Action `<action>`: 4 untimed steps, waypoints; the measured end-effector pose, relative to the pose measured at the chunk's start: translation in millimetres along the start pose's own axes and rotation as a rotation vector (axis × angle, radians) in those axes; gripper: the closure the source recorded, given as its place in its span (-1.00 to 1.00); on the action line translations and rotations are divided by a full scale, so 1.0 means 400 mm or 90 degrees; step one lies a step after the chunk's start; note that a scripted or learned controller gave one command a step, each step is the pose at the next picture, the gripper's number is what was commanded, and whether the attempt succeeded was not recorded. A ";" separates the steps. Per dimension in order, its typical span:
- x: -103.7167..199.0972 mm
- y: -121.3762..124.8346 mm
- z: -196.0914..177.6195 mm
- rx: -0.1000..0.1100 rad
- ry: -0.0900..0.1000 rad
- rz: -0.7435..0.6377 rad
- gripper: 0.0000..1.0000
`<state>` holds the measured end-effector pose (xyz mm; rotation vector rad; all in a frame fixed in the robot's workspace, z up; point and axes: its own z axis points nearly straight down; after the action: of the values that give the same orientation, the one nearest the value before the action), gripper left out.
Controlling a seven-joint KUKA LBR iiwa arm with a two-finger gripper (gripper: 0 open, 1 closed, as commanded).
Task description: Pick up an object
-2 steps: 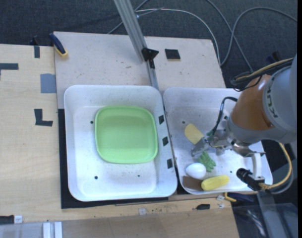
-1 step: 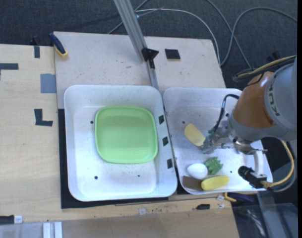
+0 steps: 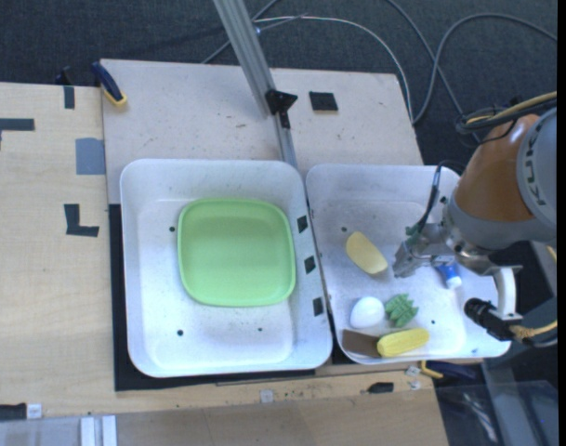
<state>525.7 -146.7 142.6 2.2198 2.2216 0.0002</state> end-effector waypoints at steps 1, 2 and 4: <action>-0.006 0.001 -0.152 -0.001 0.000 0.000 1.00; -0.006 0.003 -0.247 0.000 0.000 0.000 1.00; 0.203 0.122 -0.229 0.003 0.001 -0.002 1.00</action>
<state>574.4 -65.3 234.1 2.2186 2.2280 -0.0033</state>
